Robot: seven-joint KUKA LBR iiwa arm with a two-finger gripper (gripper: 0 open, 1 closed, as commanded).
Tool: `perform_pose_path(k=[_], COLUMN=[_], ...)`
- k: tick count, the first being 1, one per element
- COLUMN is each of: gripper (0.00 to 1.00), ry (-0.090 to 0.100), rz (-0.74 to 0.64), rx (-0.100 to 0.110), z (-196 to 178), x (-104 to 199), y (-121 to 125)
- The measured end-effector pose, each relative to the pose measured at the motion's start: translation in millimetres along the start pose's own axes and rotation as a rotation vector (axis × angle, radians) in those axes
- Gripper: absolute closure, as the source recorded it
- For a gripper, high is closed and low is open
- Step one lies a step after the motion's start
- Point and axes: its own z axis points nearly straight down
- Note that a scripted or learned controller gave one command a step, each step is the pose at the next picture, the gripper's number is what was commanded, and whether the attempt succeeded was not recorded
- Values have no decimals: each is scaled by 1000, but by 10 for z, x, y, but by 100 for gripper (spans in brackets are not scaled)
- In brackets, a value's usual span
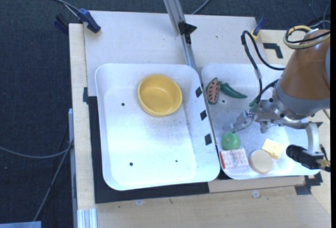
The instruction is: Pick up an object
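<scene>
Gripper hovering in right bin, jaw state unclear; green ball lying just below-left, nearest of 5 objects.

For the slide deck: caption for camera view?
Tool hovers in right bin above green object; yellow bowl in left bin.

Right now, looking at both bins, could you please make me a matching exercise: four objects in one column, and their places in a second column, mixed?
Objects:
1. yellow bowl
2. green apple
3. watermelon slice
4. red-and-white packet

Places:
A. right bin, at its front edge, beside the round cream piece
B. right bin, far part, next to the green pepper
C. left bin, far part
D. right bin, just beyond the packet

Pairs: 1-C, 2-D, 3-B, 4-A
</scene>
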Motion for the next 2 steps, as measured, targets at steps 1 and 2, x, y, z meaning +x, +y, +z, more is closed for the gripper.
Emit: perform_pose_path(k=[1, 2], gripper=[0, 0], ry=[1, 2], rz=[1, 0], rx=[-1, 2], z=[547, 898], x=[-82, -70], y=[45, 36])
